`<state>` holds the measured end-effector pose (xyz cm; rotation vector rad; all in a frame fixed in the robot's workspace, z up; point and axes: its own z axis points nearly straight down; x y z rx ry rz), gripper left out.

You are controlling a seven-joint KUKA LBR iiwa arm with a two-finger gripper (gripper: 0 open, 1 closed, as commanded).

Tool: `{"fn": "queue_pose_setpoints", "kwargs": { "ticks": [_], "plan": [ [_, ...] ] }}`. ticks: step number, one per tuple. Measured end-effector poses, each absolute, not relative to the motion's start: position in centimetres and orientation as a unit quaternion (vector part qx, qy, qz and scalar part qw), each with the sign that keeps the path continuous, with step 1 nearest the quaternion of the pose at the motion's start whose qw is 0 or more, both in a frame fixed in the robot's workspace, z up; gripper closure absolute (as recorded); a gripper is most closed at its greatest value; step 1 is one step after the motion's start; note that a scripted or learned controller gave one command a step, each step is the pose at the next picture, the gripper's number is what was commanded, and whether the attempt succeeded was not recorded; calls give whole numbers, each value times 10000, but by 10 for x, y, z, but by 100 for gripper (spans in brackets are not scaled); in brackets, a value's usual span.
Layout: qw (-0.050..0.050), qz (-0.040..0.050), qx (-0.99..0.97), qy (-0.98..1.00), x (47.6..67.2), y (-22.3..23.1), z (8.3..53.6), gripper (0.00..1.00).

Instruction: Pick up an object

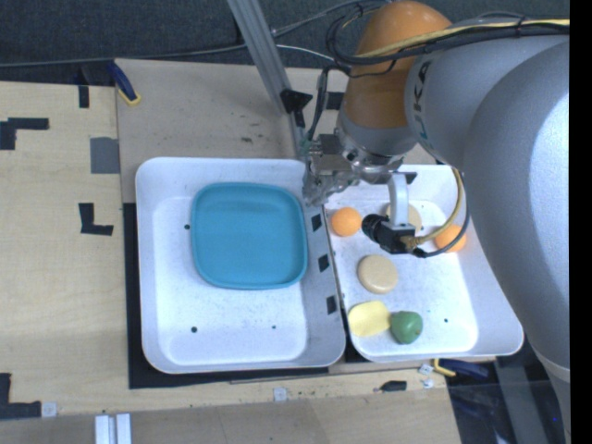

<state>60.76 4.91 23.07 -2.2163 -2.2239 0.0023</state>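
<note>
My gripper [321, 181] hangs over the far left corner of the right bin [481, 326], close to the divider between the bins. A small orange ball [345, 222] lies just below and to the right of it. Nearer the front of that bin lie a beige round piece [377, 273], a yellow piece [368, 318] and a green piece [405, 326]. Another orange object [451, 240] and a pale object [408, 216] sit partly hidden behind the arm's black fitting [388, 232]. Nothing shows in the gripper's grasp.
A blue square plate [248, 235] lies in the left bin [166, 331]. A grey slanted pole [264, 44] rises behind the bins. The arm's large grey body [518, 155] covers the right bin's far right side. Cables loop around the wrist.
</note>
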Motion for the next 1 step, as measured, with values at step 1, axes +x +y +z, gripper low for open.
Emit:
{"fn": "queue_pose_setpoints", "kwargs": {
  "ticks": [1],
  "plan": [
    [2,5,-7061,-7081,629,88,225,100]
  ]
}}
